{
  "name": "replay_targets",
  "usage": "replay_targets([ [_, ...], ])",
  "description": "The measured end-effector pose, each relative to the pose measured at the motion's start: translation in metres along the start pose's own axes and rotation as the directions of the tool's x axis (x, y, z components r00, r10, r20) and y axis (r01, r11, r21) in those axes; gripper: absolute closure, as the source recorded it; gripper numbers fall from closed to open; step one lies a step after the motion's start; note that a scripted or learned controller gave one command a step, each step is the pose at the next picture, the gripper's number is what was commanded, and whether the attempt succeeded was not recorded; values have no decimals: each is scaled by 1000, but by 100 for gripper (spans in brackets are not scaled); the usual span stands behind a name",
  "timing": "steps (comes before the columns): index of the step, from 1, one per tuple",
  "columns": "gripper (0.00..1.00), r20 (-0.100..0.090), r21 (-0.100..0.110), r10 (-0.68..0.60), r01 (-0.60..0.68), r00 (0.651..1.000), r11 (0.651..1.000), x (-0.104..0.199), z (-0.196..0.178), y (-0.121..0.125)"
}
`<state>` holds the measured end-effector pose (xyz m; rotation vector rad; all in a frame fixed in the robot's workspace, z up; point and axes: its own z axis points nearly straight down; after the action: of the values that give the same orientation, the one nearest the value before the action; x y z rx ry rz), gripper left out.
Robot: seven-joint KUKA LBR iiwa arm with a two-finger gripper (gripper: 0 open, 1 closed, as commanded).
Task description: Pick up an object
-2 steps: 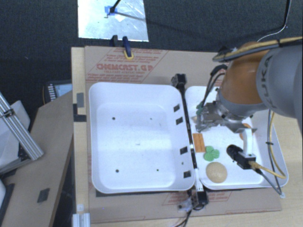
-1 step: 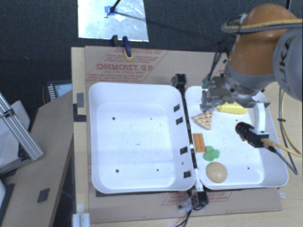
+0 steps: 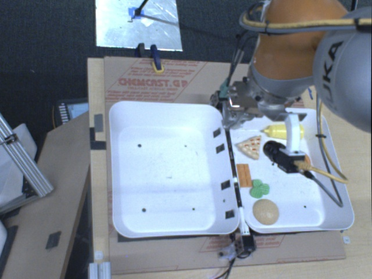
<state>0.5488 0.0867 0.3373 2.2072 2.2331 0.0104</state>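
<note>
The right bin (image 3: 331, 205) holds several small things. A yellow piece (image 3: 275, 132) lies near its back, with a tan triangular wedge (image 3: 251, 147) just left of it. Further forward along the divider lie an orange flat block (image 3: 243, 175), a green piece (image 3: 260, 189) and a tan round piece (image 3: 266, 211). My gripper (image 3: 232, 114) hangs over the back left corner of the right bin, close to the divider and a little behind the wedge. The wrist hides its tips.
The left bin (image 3: 119, 156) sits beside the right one, with black clips (image 3: 225, 185) along the shared edge. Both rest on a cardboard sheet (image 3: 154, 80). A silvery panel (image 3: 138, 15) lies behind the bench.
</note>
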Motion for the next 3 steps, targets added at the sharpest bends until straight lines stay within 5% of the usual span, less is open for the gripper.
replay_targets([
  [1, 100, 0, 3, 1, -1, 1000, 1000, 62, -25, -35],
  [2, 100, 2, -10, 18, -18, 1000, 1000, -27, -132, -57],
  [3, 100, 1, 2, 2, -2, 1000, 1000, 36, -141, -61],
])
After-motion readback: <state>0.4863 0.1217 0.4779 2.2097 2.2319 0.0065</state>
